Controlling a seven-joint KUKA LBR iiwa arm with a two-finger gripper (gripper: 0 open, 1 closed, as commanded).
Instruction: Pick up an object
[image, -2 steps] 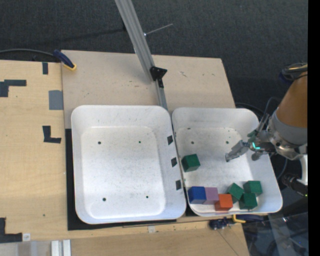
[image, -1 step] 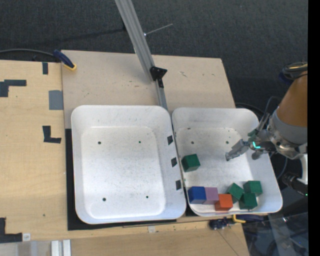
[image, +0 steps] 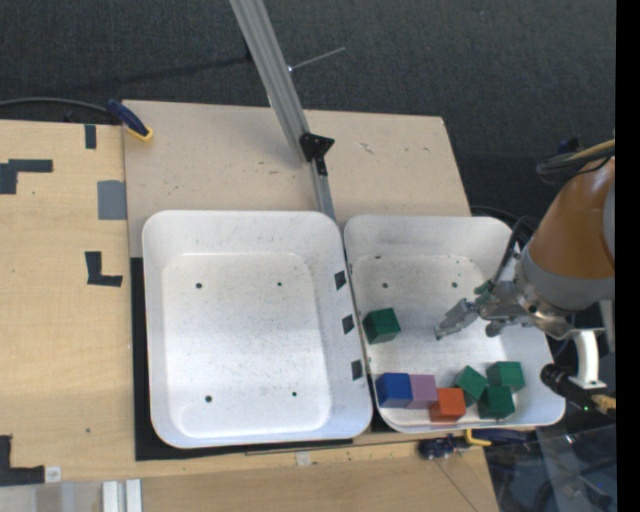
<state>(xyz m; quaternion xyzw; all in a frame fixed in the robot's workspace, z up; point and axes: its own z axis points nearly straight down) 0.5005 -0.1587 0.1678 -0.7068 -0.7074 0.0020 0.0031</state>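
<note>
Arm reaching leftward, end effector (image: 447, 325) over right bin (image: 420, 240)

Light plywood bench top (image: 250, 160), scuffed, a few dark marks. Directly on it: black rectangular mat (image: 140, 400), with two shallow white plastic bins side by side on top, left bin (image: 160, 300) and right bin (image: 420, 232), rims touching. Grey tape patch (image: 111, 199) and black tape pieces (image: 97, 268) stuck near the left edge. Blue-and-yellow clamp handle (image: 130, 118) at the back-left corner.
</note>
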